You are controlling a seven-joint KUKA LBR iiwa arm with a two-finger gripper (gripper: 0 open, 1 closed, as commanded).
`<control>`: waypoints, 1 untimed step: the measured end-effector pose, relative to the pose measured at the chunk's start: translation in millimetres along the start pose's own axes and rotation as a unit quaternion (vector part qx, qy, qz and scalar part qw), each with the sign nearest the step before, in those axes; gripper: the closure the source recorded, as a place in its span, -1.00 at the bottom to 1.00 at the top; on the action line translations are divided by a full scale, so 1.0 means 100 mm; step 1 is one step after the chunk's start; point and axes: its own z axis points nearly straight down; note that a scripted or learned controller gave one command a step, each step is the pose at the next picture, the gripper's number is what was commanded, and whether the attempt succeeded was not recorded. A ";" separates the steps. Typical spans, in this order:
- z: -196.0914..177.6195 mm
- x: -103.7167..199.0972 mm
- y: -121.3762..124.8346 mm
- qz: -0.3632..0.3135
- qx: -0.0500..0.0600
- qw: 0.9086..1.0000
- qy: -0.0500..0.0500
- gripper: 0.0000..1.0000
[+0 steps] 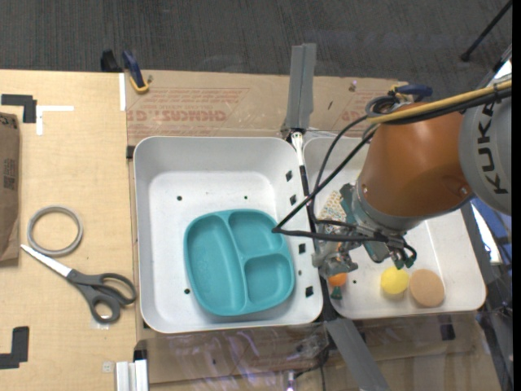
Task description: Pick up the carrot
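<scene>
Two white bins sit mid-frame: the left bin (155, 218) holds one teal tray (236, 261); the right bin (456, 300) holds one carrot (336, 280), one lemon (394, 281) and one tan ball (426, 287). The claw (334, 261) hovers just above the carrot, lower centre-right; its state I cannot tell.

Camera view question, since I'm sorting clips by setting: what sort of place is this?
Probably a robot lab workbench: a KUKA arm over two white bins, with scissors and a tape roll lying on the wooden bench.
</scene>
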 end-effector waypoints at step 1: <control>0.00 0.07 -0.73 -0.313 0.000 0.950 -0.001 1.00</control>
